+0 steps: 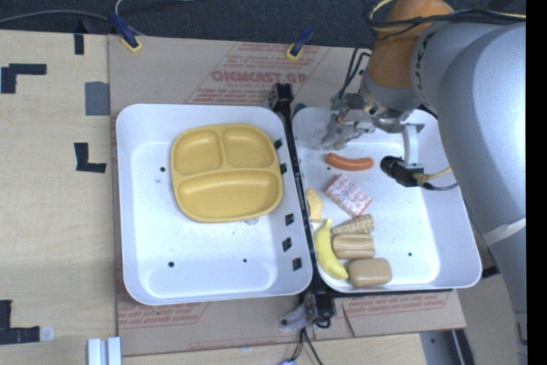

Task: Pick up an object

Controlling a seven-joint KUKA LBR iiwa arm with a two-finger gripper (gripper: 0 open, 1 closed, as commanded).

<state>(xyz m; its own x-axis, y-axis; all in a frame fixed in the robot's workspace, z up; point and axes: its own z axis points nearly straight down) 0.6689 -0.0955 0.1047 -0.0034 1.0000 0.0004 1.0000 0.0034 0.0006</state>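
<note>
The fingers of the gripper [340, 135] look slightly spread with nothing between them, though the view is poor. The toy hot dog [349, 161] lies just below them in the right bin [444, 226]. We should centre over it before descending.

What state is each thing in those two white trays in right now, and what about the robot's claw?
Yellow divided plate: flat, right way up, in the left bin.
Hot dog sausage: lying loose in the right bin, just below the gripper.
Red-patterned packet: lying flat.
Banana: on its side by the bin's left wall.
Tan blocks: lying clustered beside the banana.
Gripper: low over the right bin, holding nothing visible.
</note>
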